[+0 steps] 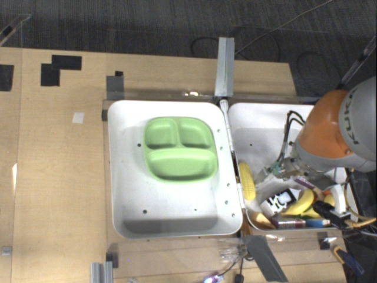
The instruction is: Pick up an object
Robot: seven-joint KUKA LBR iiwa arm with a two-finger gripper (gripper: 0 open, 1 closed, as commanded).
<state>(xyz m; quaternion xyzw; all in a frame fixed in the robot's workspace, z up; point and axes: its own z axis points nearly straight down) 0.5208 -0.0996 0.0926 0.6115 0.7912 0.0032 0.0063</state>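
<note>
Clutter: markers point(297, 221), yellow banana point(301, 204), black-and-white printed item point(279, 201), writing unreadable, lying at right bin's point(259, 128) front | corn cob point(247, 180) lying beside divider | end effector point(285, 168) hovering above; grip cannot be told | green divided plate point(179, 148) sitting in left bin point(126, 175)

The grey arm with the orange band point(330, 131) runs off the right edge and covers part of the right white bin point(259, 122). The small cluttered items point(300, 208) underneath are too jumbled to identify.
</note>
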